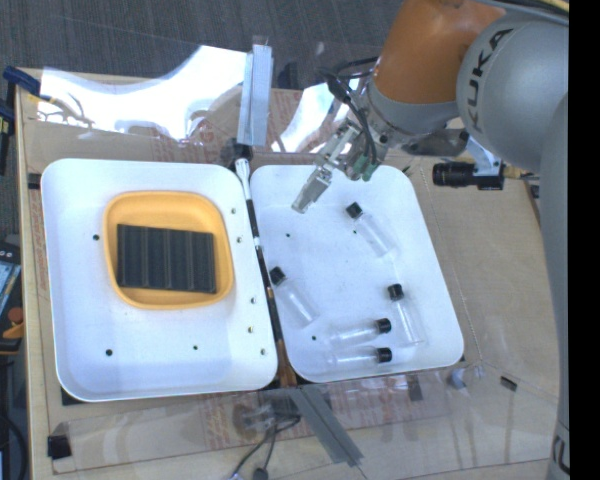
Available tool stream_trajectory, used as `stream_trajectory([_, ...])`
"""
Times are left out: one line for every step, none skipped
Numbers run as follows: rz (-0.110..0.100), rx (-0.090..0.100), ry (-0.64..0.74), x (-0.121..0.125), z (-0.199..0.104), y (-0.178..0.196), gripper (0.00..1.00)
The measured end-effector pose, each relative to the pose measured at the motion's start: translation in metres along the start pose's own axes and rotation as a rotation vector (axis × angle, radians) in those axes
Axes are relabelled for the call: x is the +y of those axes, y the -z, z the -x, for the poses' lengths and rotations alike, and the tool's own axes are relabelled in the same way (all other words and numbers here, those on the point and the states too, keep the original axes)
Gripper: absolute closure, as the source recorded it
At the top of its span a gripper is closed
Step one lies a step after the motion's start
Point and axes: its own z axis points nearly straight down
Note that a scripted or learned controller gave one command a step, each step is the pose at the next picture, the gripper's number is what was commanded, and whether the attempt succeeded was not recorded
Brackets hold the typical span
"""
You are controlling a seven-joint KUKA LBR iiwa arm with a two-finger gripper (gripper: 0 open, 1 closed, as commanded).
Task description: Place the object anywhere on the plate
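Note:
A yellow plate (166, 248) with a dark ridged insert lies in the left white bin (75, 328). Several clear vials with black caps lie in the right bin (325, 243): one near the back (368, 225), one by the left wall (288, 291), one at the right (401, 310) and two along the front (360, 331). My gripper (315, 186) hangs tilted over the back left part of the right bin, above the bin floor and left of the rear vial. I see nothing held in it.
The grey arm with its orange band reaches in from the upper right. Crumpled clear plastic and an upright metal bar stand behind the bins. A divider ridge runs between the two bins. A small device sits at the far left edge.

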Motion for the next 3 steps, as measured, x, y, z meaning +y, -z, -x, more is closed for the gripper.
stream_trajectory([-0.003,0.005,-0.134,-0.059,0.026,-0.06,0.0])
stream_trajectory([0.0,-0.001,-0.041,-0.01,0.019,0.055,0.0])
stream_trajectory([-0.001,-0.001,-0.038,-0.009,0.019,0.065,1.0])
